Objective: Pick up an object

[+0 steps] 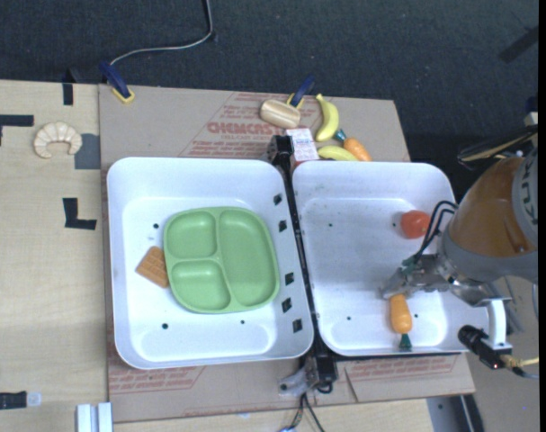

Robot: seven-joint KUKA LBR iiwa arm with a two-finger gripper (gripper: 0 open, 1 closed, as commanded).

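Note:
In the right bin (344, 187), an orange carrot (399, 314) with a green tip lies near the front wall. A red tomato-like ball (414, 223) rests toward the back right. My gripper (404, 281) hangs low in this bin, just behind the carrot's upper end and in front of the red ball. The grey and orange arm (488, 219) covers the bin's right side. I see nothing held in the gripper.
The left bin (129, 187) holds a green divided plate (223, 259) with a tan cracker (153, 266) at its left edge. Behind the bins lie a bread roll (279, 112), bananas (327, 120) and a small box (301, 144). A croissant (57, 139) sits far left.

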